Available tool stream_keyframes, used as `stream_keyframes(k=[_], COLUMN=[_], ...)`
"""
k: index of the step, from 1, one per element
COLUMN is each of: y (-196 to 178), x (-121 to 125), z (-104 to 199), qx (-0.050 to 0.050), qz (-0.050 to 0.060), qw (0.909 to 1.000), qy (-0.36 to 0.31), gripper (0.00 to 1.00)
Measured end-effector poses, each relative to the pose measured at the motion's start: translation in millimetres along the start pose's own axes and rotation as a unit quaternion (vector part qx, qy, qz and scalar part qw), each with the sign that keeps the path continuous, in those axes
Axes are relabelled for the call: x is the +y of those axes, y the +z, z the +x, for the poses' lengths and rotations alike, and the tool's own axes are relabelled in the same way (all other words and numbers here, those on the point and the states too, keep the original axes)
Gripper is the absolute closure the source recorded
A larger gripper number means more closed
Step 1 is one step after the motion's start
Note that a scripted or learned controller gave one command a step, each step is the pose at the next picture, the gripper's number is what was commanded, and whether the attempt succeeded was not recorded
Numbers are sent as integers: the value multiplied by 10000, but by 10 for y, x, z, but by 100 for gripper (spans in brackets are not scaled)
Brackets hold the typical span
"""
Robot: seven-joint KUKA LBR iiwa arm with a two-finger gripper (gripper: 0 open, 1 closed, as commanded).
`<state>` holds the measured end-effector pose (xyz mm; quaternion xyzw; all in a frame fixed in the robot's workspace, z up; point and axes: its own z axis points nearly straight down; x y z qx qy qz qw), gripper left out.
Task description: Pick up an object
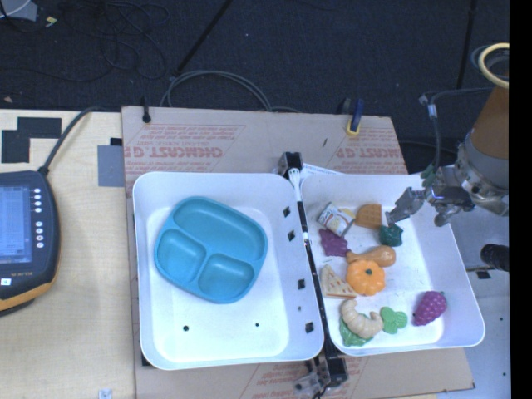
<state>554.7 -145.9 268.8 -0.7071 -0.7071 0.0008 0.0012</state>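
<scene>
End effector hovers open above small dark-green plastic toy; we judge it staged for a grab.

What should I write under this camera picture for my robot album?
Robot gripper hovers over a bin of toy food, near a dark green piece; blue tray beside it.

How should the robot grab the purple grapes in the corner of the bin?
Probably from straight above, with the pincer closing across the narrow width of the purple grapes. The bunch lies flat and apart from the other toys, but the bin wall crowds its right side.
</scene>
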Motion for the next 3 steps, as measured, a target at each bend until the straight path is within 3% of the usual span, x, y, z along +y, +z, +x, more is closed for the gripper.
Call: stream_keyframes(k=[1,2,3], y=[1623,1746,1659], x=[463,802,809], z=[-249,63,85], qx=[4,-25,-7], qz=[32,5,12], qw=[10000,10000,10000], qy=[-5,23,14], gripper=[0,0,100])
